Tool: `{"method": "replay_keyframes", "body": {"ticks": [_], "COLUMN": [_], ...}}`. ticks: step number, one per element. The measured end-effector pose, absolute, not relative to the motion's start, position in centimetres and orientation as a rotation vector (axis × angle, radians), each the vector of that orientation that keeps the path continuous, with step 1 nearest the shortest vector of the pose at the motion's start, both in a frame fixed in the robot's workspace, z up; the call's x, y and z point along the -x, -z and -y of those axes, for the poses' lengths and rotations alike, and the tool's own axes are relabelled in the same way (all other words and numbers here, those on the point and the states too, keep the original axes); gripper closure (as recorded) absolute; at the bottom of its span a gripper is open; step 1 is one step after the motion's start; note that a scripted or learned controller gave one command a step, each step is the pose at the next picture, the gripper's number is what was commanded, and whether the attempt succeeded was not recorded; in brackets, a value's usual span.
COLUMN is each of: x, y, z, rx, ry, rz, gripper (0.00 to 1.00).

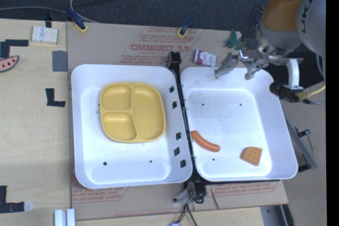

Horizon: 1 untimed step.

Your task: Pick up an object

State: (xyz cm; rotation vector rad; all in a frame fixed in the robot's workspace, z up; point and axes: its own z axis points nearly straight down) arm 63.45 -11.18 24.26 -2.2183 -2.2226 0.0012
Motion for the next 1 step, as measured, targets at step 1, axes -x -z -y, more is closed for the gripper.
{"method": "replay_keyframes", "body": {"ticks": [1], "x": [-65.05], "y": [-8.79], "z": [14.65], "rx": [2.221], "ry": [-0.001], "rz": [2.222], "gripper": [0.0]}}
